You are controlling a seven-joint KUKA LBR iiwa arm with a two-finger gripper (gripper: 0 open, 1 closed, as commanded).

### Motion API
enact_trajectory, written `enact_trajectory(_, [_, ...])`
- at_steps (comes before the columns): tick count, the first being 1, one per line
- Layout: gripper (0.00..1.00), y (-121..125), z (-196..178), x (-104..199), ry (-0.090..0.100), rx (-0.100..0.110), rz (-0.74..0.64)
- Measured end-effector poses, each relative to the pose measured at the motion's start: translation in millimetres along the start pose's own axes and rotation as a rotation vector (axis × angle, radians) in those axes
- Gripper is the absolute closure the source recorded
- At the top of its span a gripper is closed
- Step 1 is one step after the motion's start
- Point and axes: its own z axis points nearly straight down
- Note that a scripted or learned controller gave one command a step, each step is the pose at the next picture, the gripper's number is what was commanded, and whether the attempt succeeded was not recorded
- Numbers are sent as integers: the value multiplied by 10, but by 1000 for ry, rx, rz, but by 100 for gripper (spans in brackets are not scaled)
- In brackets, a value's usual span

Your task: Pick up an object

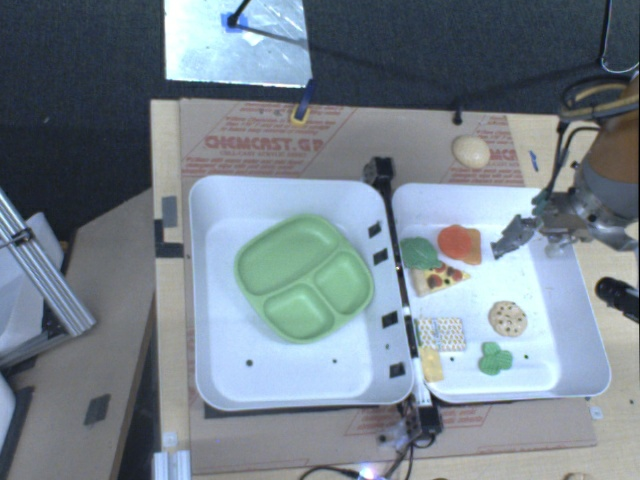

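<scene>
Reaching in from the right, the grey arm (610, 183) brings its gripper (508, 240) over the upper part of the right bin (575, 308). Whether the gripper is released or clenched cannot be told at this size, and nothing shows between its tips.

Just left of it lies an orange-red toy piece (460, 243), touching a green leafy toy (419, 252). Below them sits a pizza slice (440, 277). Lower down are a cookie (507, 318), a patterned cracker (441, 332), a yellow piece (430, 365) against the bin's left wall, and a small green toy (495, 359).

The left bin (215, 258) holds a green three-compartment plate (304, 278). A beige egg-shaped object (470, 150) rests on the cardboard (260, 133) beyond the bins.
</scene>
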Motion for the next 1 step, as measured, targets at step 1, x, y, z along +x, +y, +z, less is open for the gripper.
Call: enact_trajectory(1, [0,26,-68,4,-2,-12,-3])
